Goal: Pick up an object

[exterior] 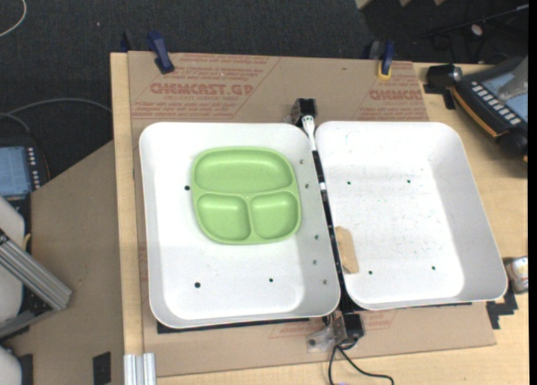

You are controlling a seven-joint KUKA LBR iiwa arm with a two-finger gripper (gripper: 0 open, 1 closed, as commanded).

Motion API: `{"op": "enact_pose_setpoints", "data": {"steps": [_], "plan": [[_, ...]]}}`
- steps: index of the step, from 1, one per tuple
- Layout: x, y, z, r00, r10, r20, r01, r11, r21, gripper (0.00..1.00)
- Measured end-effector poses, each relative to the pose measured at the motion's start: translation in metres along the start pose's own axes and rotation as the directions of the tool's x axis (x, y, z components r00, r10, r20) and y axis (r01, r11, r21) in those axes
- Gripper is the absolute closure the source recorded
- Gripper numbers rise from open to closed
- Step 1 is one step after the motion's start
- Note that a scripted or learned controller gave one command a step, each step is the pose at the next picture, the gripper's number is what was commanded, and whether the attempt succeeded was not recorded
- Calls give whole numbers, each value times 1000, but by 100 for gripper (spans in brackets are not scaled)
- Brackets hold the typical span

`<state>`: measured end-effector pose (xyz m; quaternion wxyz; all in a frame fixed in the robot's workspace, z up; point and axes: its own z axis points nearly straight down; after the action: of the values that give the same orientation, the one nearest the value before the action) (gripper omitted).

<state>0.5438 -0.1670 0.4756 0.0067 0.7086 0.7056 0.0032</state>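
A light green divided plate (246,195) with three compartments lies flat in the left white bin (176,287), toward its upper middle. The right white bin (470,207) sits beside it, its floor speckled with small dark marks.
Both bins rest on a cardboard-covered bench (210,81) held by blue clamps (159,52) at the back. A strip of brown tape (346,249) sits at the seam between the bins. A teach pendant (495,106) lies at the far right. Cables (348,358) hang at the front edge.
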Motion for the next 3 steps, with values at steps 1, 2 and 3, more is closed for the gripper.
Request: {"op": "enact_pose_setpoints", "data": {"steps": [1,2,3], "plan": [[43,-64,22,1000,-7,-8,7,1000,17,0],[41,-61,10,1000,-5,-3,5,1000,10,100],[96,-67,104,1000,-9,-8,9,1000,24,100]]}}
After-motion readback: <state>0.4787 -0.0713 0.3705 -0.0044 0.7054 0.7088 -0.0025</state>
